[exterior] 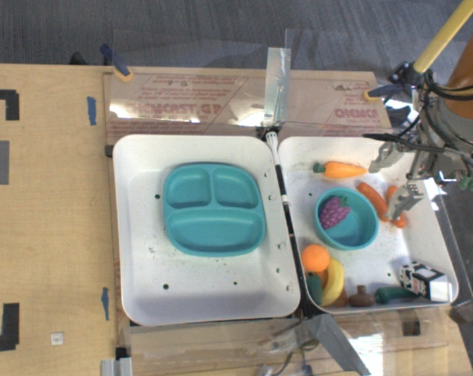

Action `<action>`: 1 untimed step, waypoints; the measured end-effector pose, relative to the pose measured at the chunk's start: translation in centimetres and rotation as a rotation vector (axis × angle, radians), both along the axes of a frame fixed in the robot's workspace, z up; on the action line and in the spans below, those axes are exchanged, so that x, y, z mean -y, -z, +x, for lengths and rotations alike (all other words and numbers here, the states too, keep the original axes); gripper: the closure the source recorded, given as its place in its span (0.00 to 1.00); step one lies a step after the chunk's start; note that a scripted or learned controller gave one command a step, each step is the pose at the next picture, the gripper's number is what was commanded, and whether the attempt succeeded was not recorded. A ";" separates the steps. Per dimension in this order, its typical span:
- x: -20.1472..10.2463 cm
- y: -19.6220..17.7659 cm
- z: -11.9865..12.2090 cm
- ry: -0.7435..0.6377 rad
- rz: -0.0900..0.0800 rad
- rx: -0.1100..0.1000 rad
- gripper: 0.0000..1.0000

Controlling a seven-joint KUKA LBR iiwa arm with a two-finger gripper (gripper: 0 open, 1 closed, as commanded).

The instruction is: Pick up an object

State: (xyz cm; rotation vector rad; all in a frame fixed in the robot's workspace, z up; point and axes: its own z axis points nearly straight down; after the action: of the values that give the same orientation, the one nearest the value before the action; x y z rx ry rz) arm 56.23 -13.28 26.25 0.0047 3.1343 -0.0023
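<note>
1. Gripper (402, 180) hangs over the right bin (444, 237), upper right part; fingers apart, nothing between them.
2. One fingertip sits just above the red chili (373, 197), the other up near the bin's top edge.
3. Chili lies slanted btwn the bowl (348, 219) and the bin's right wall, touching neither clearly.
4. Carrot (340, 169) lies flat near the top, just above the bowl.
5. Bowl is teal w/ purple grapes (334, 211) inside.
6. Orange (315, 258) sits just below the bowl; banana (333, 281) touches it from below.
7. Black-white box (427, 281) in the bin's lower right corner, a dark green item (392, 294) beside it.
8. Left bin (142, 288) holds a teal divided plate (214, 210), centred.
</note>
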 end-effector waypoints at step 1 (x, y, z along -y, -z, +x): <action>6.1 15.0 3.0 0.139 0.005 -0.017 0.00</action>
State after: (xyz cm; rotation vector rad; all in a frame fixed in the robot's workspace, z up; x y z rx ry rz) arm 59.20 -19.34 11.28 0.2238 3.1433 0.0043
